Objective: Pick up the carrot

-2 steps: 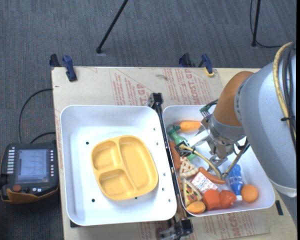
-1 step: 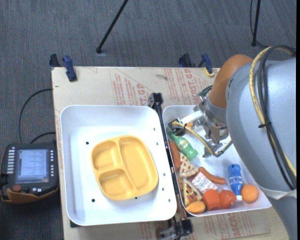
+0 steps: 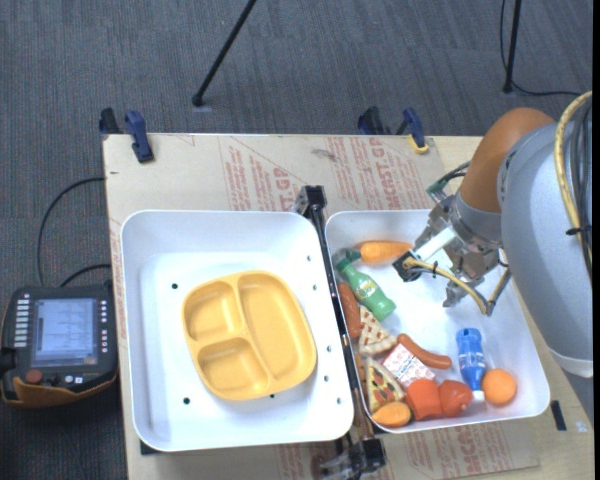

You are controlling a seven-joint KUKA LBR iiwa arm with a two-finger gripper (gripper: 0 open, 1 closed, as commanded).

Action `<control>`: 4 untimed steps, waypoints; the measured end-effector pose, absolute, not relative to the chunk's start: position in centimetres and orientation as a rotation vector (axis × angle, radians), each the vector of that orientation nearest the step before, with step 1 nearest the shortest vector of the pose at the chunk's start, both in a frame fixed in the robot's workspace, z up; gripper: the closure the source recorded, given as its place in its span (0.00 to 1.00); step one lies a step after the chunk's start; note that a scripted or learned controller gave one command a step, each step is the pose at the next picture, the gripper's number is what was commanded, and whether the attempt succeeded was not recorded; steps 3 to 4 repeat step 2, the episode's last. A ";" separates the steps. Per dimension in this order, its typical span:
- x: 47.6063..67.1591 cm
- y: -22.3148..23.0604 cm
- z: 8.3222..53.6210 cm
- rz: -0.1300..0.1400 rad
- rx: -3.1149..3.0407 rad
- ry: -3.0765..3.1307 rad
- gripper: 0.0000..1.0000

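Carrot [image 3: 385, 252]: lay in right bin [image 3: 532, 368], just beside bottle [image 3: 366, 288] | Gripper [image 3: 470, 301]: near carrot, jaws spread, nothing between | Risk: jaws could miss the carrot or knock the bottle, being offset and crowded.

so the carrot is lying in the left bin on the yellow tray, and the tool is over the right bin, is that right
Not quite. The camera view shows the carrot lying in the right bin, near its far edge beside the green bottle, not on the yellow tray in the left bin. The tool is indeed over the right bin.
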State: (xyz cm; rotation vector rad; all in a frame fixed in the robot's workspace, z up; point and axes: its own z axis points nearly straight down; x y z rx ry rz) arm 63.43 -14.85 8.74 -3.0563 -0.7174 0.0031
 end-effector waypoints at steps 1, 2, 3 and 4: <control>62.8 -9.9 8.7 0.005 -3.092 -0.536 0.00; 62.8 -9.9 9.6 0.009 -3.088 -0.539 1.00; 62.8 -9.9 9.6 0.009 -3.088 -0.539 1.00; 62.8 -9.9 9.6 0.009 -3.088 -0.539 1.00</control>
